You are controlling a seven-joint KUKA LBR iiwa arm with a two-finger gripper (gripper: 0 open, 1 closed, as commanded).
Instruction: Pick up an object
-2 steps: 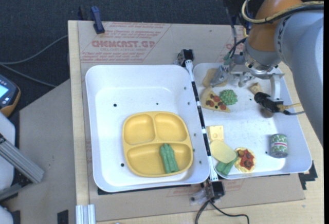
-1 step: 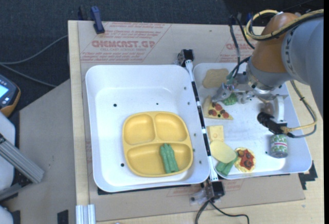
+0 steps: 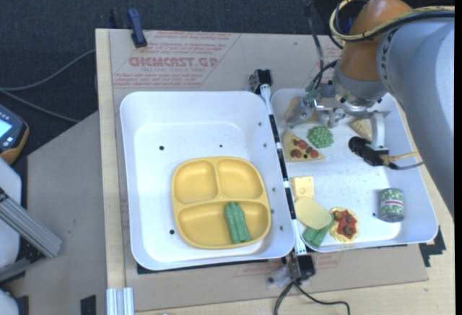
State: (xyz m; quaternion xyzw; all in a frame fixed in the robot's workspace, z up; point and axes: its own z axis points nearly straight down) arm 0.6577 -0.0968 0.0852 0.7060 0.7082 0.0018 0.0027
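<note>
In the camera view, we see the pincer (image 3: 325, 113) low over the far part of the right bin (image 3: 411, 223), just above a bumpy green piece like broccoli (image 3: 320, 136). We judge this is the thing it aims for, since it stands directly over it. Whether the pincer is wide or narrow we cannot tell; nothing shows clearly between its parts.

Beside the broccoli lies a flat pizza slice (image 3: 302, 149) of glossy plastic, and nearer are a yellow slab (image 3: 313, 213) and a small round can (image 3: 391, 204). The left bin (image 3: 144, 126) carries a smooth yellow divided plate (image 3: 195, 187) with a ridged green vegetable (image 3: 236, 222) in its front compartment. The toys lie scattered, probably so each can be grasped separately.
</note>
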